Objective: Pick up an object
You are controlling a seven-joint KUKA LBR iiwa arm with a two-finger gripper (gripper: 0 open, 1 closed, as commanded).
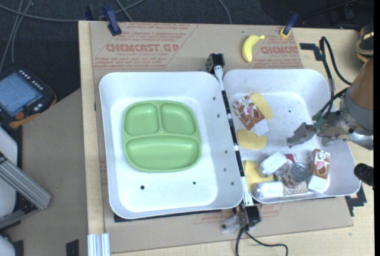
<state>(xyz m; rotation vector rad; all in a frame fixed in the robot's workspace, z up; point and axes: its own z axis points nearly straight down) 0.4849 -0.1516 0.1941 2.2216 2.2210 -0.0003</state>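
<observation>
Landmark: right bin point(279, 79).

Arm point(362, 103) comes in from the right edge, over the bin's right rim. Gripper point(300, 136) hangs over the bin's right-centre floor, pointing left. Can't tell how far open it is, the tip is a grey blur at this angle. Nothing visible between the tips.

Objects in the right bin, all in its lower and left parts:
- snack pack point(249, 112), red/white print, on a yellow piece, upper left near the divider
- yellow wedge point(252, 142) just below the pack
- white block point(274, 163) below centre, touching a yellow block point(252, 173) at its left
- dark round can point(297, 174) right of the white block, amid the clutter at the front wall
- small carton point(320, 166), red/white, in the front right corner, just below the gripper

Left of the right bin: left bin point(119, 94) holding a green tray point(161, 136), three compartments.

Behind the right bin, on the board: banana point(250, 47), well apart from the gripper.
</observation>
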